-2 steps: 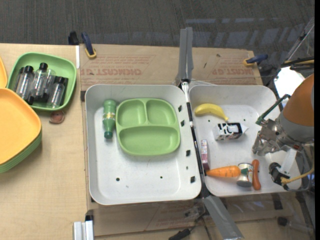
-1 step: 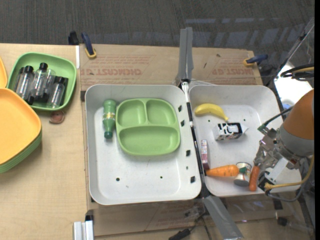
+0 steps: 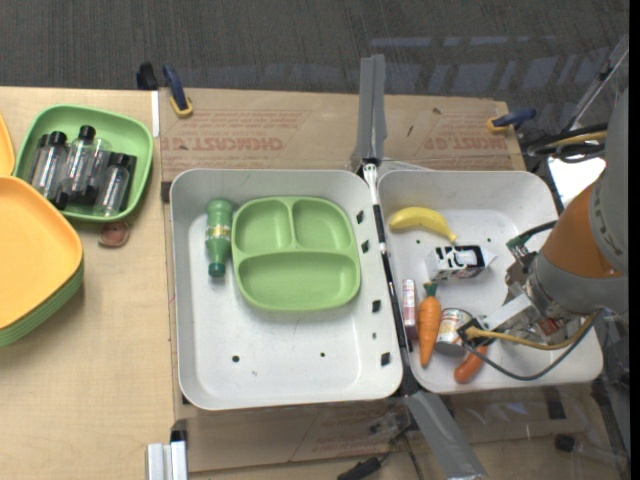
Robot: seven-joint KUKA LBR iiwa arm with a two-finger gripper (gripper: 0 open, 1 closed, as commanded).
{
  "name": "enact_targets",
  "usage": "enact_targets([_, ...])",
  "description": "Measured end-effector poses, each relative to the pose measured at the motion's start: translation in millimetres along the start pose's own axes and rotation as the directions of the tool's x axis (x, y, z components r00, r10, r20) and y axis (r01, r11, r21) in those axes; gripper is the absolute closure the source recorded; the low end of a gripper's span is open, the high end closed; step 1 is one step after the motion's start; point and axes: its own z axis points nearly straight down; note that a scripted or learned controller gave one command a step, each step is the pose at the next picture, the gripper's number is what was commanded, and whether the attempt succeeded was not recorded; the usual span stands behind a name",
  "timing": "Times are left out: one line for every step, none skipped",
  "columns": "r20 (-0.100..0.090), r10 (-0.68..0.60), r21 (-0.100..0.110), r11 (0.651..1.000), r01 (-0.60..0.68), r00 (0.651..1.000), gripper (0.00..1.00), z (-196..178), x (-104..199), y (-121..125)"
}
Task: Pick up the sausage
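**Two bins and the arm at the right bin's far edge**

On the desk (image 3: 120, 388) we see two shallow white bins side by side. We note in the left bin (image 3: 290, 368) a green divided plate (image 3: 296, 253) with three compartments, and just beside its left edge a green bottle (image 3: 217, 235) lying on its side. We find in the right bin (image 3: 480, 193) a yellow banana (image 3: 422, 222) near the back, a small black-and-white object (image 3: 458, 260) in the middle, a pink-and-white tube (image 3: 409, 303) along the left wall, and an orange carrot (image 3: 428, 330) lying lengthwise just beside that tube. We see a small can (image 3: 451, 329) touching the carrot's right side. We locate the sausage (image 3: 468, 365), reddish-orange and short, near the front of the right bin, just below the can and slightly tilted.

We see the arm (image 3: 585, 253) entering from the right, its orange band above the wrist, with the gripper (image 3: 540, 318) low over the right part of the right bin, near the sausage but apart from it; cables trail from it toward the can. We cannot tell whether the jaws are released or clenched, and nothing is visibly between them.

We also note, left of the bins, a green tray (image 3: 135, 148) holding dark bottles (image 3: 80, 170), and stacked orange plates (image 3: 35, 268) at the left edge.
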Motion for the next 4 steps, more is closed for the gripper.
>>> enact_targets([0.001, 0.184, 0.0, 0.983, -0.184, 0.983, 1.0, 0, 16, -39])
enact_targets([0.001, 0.017, 0.0, 1.0, -0.017, 1.0, 1.0, -13, 17, -22])
enact_targets([0.001, 0.131, -0.001, 0.991, -0.131, 0.991, 1.0, -50, 20, -16])
enact_targets([0.002, -0.008, 0.0, 1.0, 0.008, 1.0, 1.0, -28, 35, 3])
